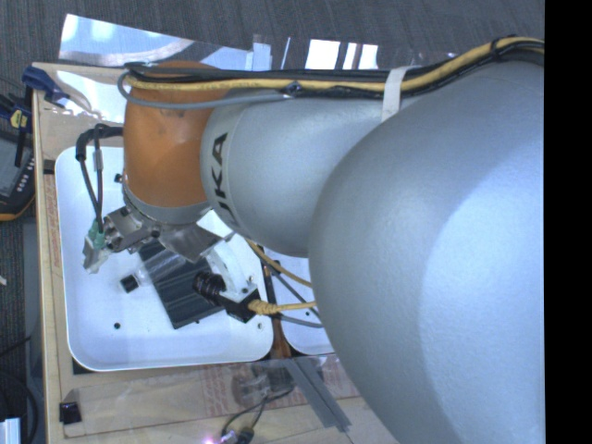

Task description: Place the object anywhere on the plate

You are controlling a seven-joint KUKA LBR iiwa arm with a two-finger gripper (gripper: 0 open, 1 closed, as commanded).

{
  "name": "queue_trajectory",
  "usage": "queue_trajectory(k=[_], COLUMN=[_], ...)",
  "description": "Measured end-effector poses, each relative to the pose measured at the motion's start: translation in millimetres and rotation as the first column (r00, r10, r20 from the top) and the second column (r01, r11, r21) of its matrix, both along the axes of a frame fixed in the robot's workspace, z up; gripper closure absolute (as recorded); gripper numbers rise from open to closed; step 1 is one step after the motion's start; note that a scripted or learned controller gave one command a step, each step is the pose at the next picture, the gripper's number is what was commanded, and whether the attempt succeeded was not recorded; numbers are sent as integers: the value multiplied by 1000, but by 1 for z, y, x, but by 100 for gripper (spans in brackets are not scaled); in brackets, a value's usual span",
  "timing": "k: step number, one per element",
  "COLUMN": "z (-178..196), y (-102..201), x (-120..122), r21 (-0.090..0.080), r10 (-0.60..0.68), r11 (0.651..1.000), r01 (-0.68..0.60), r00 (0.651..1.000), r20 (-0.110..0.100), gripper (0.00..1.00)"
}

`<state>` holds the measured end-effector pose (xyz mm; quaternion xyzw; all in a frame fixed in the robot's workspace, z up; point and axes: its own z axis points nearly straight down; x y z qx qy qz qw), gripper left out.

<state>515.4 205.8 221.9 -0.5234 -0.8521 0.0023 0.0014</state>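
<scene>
The grey arm (pixel 407 211) fills most of the frame, reaching in from the right over two white bins on a wooden tabletop (pixel 166 398). Its orange band (pixel 166 146) sits above the left bin (pixel 69 248), while a corner of the right bin (pixel 305 340) peeks out beneath the arm. The end effector (pixel 180 289), a dark ribbed block, hangs low over the left bin's floor; whether its fingers are wide or narrow cannot be told from this angle. A small dark object (pixel 129 283) lies on the bin floor just beside the end effector, apparently ungrasped. A tinier dark speck (pixel 117 325) rests nearby. No plate can be made out, so the task looks barely begun: picking up and placing both remain.
</scene>
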Motion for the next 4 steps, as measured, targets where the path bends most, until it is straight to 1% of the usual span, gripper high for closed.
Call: queue_trajectory(k=[1, 2, 3, 4], z=[79, -2, -31, -4], y=[-35, -95, -133, -168], x=[-10, 38, 66, 77], r21=[2, 0, 2, 1], r10=[15, -8, 150, 111], r11=[1000, 1000, 989, 994], r01=[-15, 8, -150, -111], r00=[1000, 1000, 989, 994], r20=[4, 0, 0, 3], gripper=[0, 0, 0, 0])
